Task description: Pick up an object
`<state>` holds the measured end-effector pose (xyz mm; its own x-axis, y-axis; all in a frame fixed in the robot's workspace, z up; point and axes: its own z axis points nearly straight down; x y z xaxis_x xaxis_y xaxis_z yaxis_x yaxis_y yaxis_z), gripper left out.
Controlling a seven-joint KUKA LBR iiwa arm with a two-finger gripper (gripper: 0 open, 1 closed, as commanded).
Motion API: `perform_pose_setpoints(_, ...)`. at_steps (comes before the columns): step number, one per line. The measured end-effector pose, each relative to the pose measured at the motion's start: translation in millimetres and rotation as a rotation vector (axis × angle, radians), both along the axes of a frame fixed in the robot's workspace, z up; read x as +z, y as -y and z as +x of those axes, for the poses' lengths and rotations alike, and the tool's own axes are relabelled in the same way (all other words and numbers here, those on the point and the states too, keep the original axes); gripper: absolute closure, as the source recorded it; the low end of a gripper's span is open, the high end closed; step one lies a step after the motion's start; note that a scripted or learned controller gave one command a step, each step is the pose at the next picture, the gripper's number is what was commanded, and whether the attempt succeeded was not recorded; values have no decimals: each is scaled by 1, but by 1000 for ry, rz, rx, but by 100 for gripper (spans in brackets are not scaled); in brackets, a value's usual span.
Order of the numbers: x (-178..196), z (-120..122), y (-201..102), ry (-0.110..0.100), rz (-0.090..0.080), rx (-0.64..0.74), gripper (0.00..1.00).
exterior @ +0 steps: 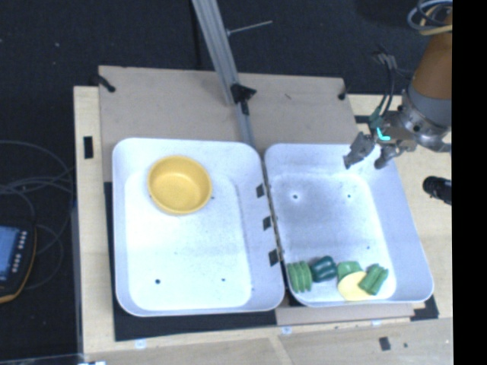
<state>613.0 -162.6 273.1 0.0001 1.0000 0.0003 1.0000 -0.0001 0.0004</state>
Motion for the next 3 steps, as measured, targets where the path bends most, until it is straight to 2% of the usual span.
perform_pose_setpoints(1,0,0,0,0,0,0,0)
perform_pose_setpoints(2,-48,-2,-9,-4,0,0,0)
perform_pose_setpoints(3,-110,-3,-5,-5,0,-1,0)
